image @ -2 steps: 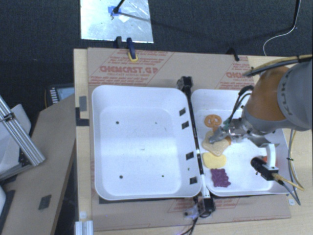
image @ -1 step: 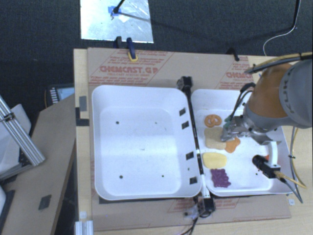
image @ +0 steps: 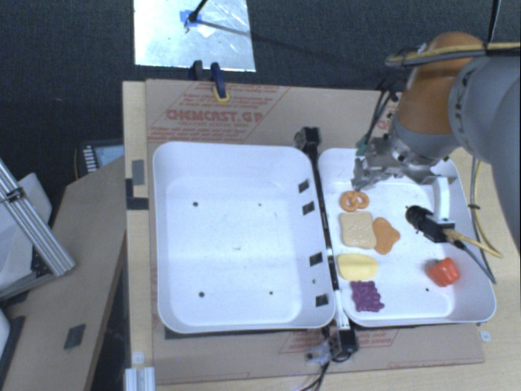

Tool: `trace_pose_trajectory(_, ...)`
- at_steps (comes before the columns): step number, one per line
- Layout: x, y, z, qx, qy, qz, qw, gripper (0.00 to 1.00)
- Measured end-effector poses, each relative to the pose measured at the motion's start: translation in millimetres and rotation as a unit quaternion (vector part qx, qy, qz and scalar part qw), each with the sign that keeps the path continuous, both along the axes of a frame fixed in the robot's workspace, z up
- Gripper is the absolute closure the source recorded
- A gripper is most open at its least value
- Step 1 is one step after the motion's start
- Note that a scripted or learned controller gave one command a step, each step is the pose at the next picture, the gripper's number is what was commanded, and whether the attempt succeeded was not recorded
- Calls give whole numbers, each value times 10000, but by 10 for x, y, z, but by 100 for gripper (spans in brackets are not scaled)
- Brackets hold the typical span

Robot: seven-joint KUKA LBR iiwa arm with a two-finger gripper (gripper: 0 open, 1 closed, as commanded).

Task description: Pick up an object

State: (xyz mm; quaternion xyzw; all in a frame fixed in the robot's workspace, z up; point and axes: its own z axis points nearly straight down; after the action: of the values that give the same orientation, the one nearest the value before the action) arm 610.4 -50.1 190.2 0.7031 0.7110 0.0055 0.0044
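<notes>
A cardboard-topped bench carries two white bins. In the right bin (image: 468, 304) the gripper (image: 368, 173) hangs just above the pretzel (image: 354, 201) at the far-left corner; whether it is spread or closed I cannot tell. It should descend straight, clear of the toast (image: 357, 230).

A robotics lab is showing itself here: a grey-and-orange arm (image: 456, 88) is reaching over two white bins (image: 236, 235) sitting on a cardboard sheet (image: 220, 108) clamped to a bench (image: 134, 218), with aluminium framing (image: 28, 226) standing alongside and cables (image: 480, 239) trailing across the setup.
</notes>
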Motion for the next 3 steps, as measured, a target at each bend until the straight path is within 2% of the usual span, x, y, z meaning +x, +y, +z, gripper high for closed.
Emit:
trace_pose_trajectory(1, -199, 488, 528, 6, 37, -9, 10000, 100)
trace_pose_trajectory(2, -504, 858, 1829, 10, -11, -6, 10000, 100)
trace_pose_trajectory(3, -322, 1767, 1723, 11, 56, 10, 10000, 100)
